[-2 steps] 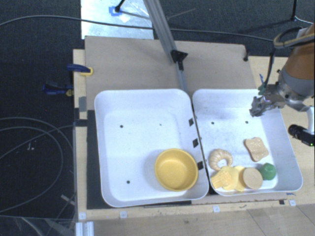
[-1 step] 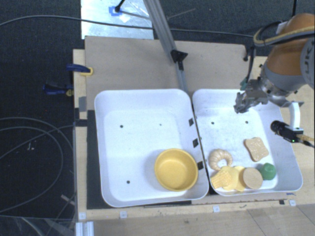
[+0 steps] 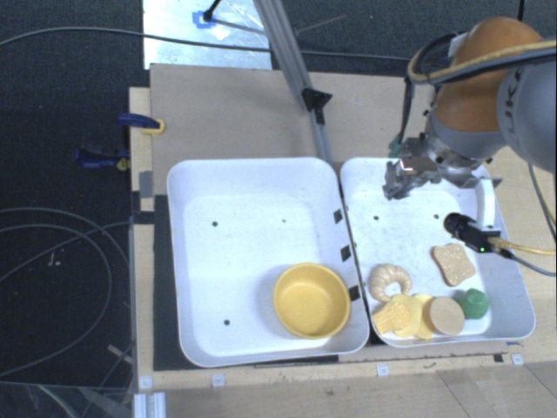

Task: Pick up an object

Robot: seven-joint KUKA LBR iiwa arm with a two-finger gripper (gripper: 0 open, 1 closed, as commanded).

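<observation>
The gripper [image 3: 399,181] hangs above the right bin's [image 3: 409,233] far end; whether its fingers are spread cannot be told. The toast slice [image 3: 453,263] lies flat near the right wall, long axis running near-to-far

Gripper [image 3: 399,181] over right bin [image 3: 513,316], yellow bowl [image 3: 311,300] in left bin [image 3: 196,233]
</observation>
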